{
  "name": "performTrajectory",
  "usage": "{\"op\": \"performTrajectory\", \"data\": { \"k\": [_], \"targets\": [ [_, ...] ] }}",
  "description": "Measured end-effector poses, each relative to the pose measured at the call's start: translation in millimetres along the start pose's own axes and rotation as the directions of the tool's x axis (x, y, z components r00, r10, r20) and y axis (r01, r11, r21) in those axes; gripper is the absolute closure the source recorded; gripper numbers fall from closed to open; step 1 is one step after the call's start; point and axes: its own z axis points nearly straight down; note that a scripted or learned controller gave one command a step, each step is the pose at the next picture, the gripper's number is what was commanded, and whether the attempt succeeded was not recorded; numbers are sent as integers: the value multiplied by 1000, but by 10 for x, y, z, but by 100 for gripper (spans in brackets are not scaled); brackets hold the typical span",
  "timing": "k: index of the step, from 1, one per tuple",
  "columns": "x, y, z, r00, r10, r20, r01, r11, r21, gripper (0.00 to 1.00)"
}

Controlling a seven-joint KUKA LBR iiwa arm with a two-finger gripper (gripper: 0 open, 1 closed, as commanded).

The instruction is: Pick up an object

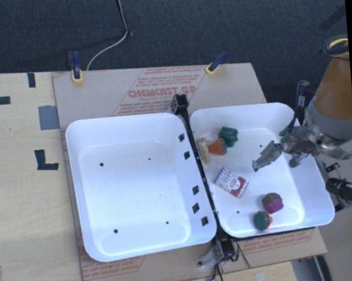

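The right bin holds several small objects. A green toy lies next to an orange and cream piece near the bin's left wall. A red and white packet lies in the middle. A purple ball-like toy and a green and red toy rest near the front edge. My gripper hangs over the right half of this bin, right of the packet, with nothing visible between its fingers.
The left bin sits beside the right one, with a black divider strip between them. Both rest on a cardboard sheet held by clamps. The grey arm with its orange band comes in from the right.
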Motion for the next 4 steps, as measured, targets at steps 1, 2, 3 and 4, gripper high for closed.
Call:
{"op": "performTrajectory", "data": {
  "k": [1,2,3,4],
  "targets": [
    [57,139,-2395,1000,-1,5,1,1000,-21,0],
    [57,135,-2401,1000,0,3,0,1000,-3,100],
    [888,-130,-2088,1000,-8,-1,8,1000,2,100],
    [1787,-123,-2225,1000,-11,-1,11,1000,-2,100]
  ]
}}
